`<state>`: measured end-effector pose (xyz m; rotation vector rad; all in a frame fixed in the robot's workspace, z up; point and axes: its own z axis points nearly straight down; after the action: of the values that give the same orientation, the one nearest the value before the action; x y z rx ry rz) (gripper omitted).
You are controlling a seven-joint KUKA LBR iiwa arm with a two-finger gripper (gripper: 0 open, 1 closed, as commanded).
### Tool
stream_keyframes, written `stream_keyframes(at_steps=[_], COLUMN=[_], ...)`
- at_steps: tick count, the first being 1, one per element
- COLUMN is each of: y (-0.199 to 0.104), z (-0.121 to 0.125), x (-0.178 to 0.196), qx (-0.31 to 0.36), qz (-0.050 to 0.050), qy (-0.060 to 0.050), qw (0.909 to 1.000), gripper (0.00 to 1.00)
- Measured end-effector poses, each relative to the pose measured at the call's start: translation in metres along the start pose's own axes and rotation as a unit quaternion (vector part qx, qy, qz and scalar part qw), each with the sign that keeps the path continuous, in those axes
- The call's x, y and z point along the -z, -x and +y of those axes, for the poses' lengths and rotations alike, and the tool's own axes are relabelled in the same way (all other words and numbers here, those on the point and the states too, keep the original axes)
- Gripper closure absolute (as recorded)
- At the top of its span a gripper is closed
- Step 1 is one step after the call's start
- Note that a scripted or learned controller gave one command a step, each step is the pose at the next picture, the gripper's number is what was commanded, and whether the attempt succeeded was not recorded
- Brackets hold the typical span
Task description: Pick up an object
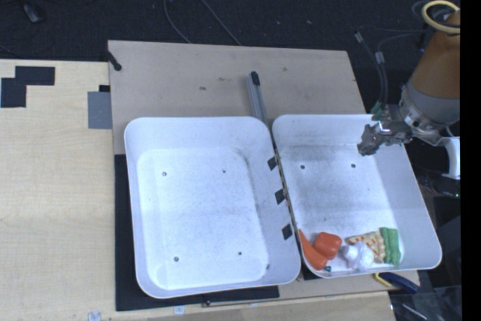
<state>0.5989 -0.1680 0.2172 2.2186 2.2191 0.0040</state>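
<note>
Gripper (370, 140) hovers over the right bin (421, 214), upper right; finger state unclear.
Travel to the lower-right pile, target the orange-red piece (325, 243), descend squarely.

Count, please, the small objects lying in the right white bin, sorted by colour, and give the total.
Orange-red: 1, the orange-red pepper-shaped toy
Green: 1, the green ridged piece
White: 1, the white rounded lump
Tan: 1, the tan speckled piece
Total: 4, all at the near edge of the right white bin.
</note>
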Motion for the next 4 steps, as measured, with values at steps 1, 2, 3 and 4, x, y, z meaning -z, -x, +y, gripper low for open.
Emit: stream_keyframes(at_steps=[1, 2, 3, 4], y=[-0.007, -0.058, -0.106, -0.151], z=[0.008, 0.006, -0.009, -0.018], x=[0.049, 0.051, 0.035, 0.020], qx=[0.000, 0.001, 0.001, 0.001], qz=[0.000, 0.000, 0.001, 0.001], qy=[0.000, -0.002, -0.003, -0.003], qw=[1.0000, 1.0000, 1.0000, 1.0000], gripper=[1.00, 1.00, 1.00, 1.00])
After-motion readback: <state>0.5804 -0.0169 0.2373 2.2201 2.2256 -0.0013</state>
